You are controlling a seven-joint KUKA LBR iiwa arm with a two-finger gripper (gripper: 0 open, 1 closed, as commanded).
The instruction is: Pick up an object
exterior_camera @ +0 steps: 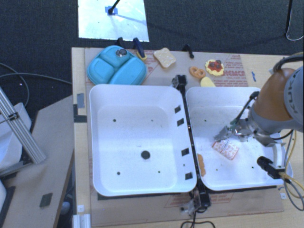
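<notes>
Nearest me, at the front wall of the right bin [237,185], I see a small tan piece [201,165] lying close against the divider, well inside the front corner. A little further in lies a flat white packet with red print [226,149], resting on the bin floor. That is the thing I judge the arm to be after, since the gripper [227,132] sits just behind and above it, its metal tip close to the packet's upper edge. From this slant I cannot tell how wide the tool stands, nor whether it touches the packet; nothing shows between its parts, so I will not call it a hold. The orange band [273,99] and grey wrist lean in from the right over the bin's far half.

The left bin [102,141] carries a single small dark disc [145,154] near its middle.

Beyond the bins, on the bench, I see a yellow piece [207,82], a pretzel shape [196,72], a round toy pizza [214,66], a slice of toast [165,57] and a blue sectioned tray [117,66].

As I judge it, the approach is made but the pick is not: the packet lies flat, unlifted. Closing, gripping and raising are all left.
</notes>
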